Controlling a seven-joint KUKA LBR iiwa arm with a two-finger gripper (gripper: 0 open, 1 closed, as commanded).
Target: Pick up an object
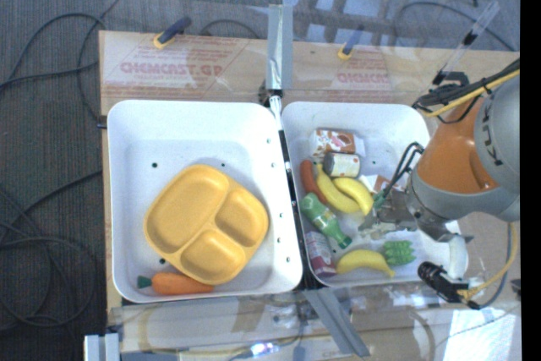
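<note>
gripper [378, 216] low in right bin [397, 121], just beside bananas [348, 194] and green bottle [324, 220]; finger state impossible to tell.

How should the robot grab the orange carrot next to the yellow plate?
Probably across the carrot's thick middle, coming straight down from above. It lies flat along the front wall of the left bin, its green end toward the corner and the yellow divided plate right beside it, so sideways approaches look cramped. Fingers should close across its narrow width, not along its length.
</note>
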